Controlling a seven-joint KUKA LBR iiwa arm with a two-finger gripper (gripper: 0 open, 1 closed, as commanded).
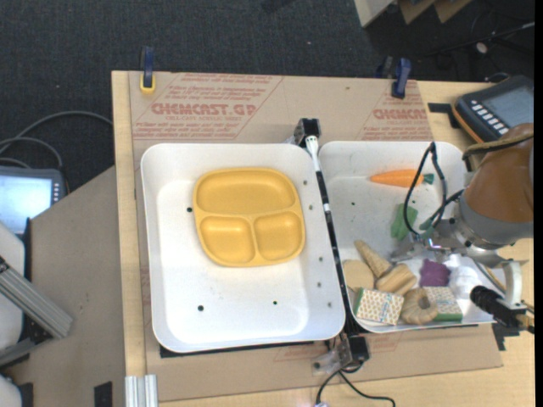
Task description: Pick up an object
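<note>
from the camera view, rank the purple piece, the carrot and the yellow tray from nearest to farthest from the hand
Measured from the hand, low in the right bin:
1. purple piece, just below it, right bin.
2. carrot, at the right bin's far edge.
3. yellow tray, across the divider, in the left bin.

Left bin [170, 253]: shallow, white, holds yellow tray [249, 215], three compartments, toward the far side.
Bench cover [212, 104]: brown sheet with red print, clamped at far edge by two blue clamps [148, 68], [400, 76].
Floor [170, 15]: dark carpet beyond bench.
Handheld pendant [496, 108]: dark screen, far right of bench.
Cables [34, 138]: looping at left, off bench.
</note>
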